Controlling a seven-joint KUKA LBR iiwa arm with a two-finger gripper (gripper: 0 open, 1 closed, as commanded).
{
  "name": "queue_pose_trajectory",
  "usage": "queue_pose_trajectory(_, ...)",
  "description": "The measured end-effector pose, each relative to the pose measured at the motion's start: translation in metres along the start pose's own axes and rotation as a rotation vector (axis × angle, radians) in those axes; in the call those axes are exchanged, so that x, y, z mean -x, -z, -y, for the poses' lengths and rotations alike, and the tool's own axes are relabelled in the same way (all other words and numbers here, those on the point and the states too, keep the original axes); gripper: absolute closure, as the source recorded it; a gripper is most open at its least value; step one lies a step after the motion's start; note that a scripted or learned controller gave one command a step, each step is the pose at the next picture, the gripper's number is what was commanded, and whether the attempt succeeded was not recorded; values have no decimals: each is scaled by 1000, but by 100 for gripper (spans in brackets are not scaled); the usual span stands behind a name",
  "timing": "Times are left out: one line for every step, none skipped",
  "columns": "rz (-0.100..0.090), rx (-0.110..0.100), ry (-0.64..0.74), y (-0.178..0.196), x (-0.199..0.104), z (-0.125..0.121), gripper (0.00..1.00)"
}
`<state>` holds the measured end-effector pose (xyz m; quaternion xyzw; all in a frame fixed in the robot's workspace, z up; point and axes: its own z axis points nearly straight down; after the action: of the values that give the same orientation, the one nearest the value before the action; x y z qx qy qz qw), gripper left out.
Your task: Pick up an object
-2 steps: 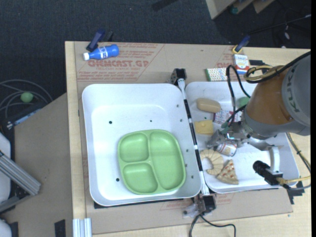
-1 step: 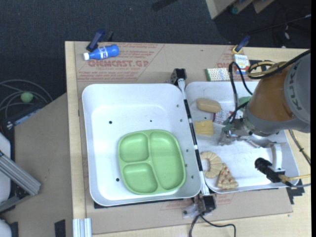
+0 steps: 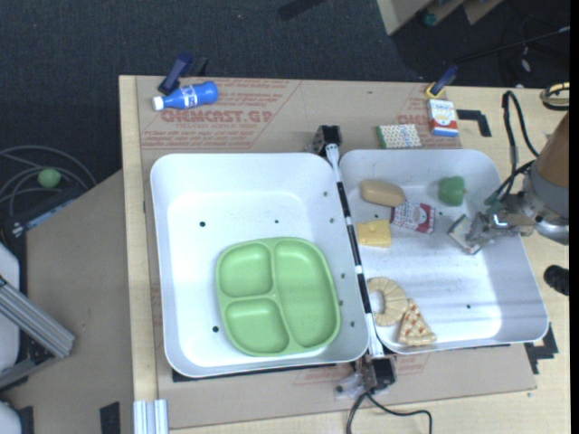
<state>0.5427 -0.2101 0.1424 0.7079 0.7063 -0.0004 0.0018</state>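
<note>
1. Red-and-white packet (image 3: 414,216) sits in the right bin (image 3: 507,306), just below the bread roll (image 3: 382,192).
2. Hand (image 3: 469,234) is down in that bin, right of the packet, nothing between its fingers; looks narrowly open.
3. Green ball (image 3: 450,188) is up-right of the packet.

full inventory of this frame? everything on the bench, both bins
bins: 2, white, side by side on the bench
divided plate: 1, light green, left bin
bread roll: 1, tan, right bin, top left
green ball: 1, right bin, top
red and white packet: 1, right bin, centre
cheese block: 1, yellow, right bin, left side
pizza slice: 1, orange, right bin, bottom left
ring-shaped pastry: 1, beige, beside the pizza
blue and white bottle: 1, bench, top left
small boxes: 2, bench above right bin
gripper: 1, grey metal, over right bin's right side
</note>
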Motion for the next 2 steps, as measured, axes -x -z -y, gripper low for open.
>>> queue_pose_trajectory(-2,-1,2,-1,-2,0,0)
queue_pose_trajectory(-5,-4,2,-58,3,64,0)
